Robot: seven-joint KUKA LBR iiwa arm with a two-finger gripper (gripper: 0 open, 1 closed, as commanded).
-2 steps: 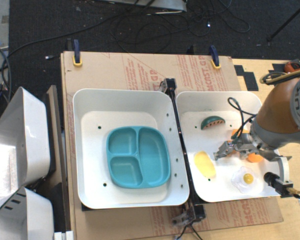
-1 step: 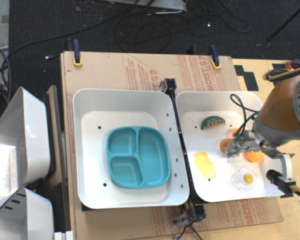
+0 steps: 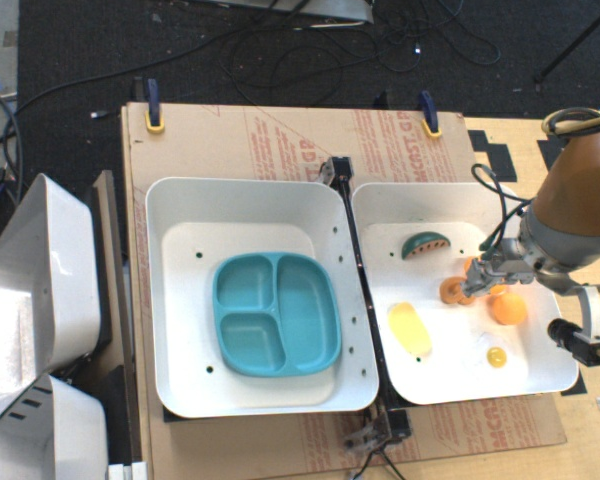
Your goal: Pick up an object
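The right bin point(image 3: 435, 393) holds several small objects. A green and red watermelon slice point(image 3: 425, 243) lies near its back. A small orange piece point(image 3: 451, 291) and an orange ball point(image 3: 508, 309) sit toward the right. A pale yellow oblong piece point(image 3: 410, 329) lies in the middle front, and a small yellow piece point(image 3: 496, 357) lies front right. My gripper point(image 3: 478, 283) is low in the right bin, between the small orange piece and the orange ball, close to both. The arm covers whatever lies right under it.
The left bin point(image 3: 170, 268) holds a teal divided plate point(image 3: 276, 314). A black divider point(image 3: 358, 268) runs between the bins. The arm's grey body point(image 3: 570, 218) hangs over the right bin's right side. Cardboard lies beneath both bins.
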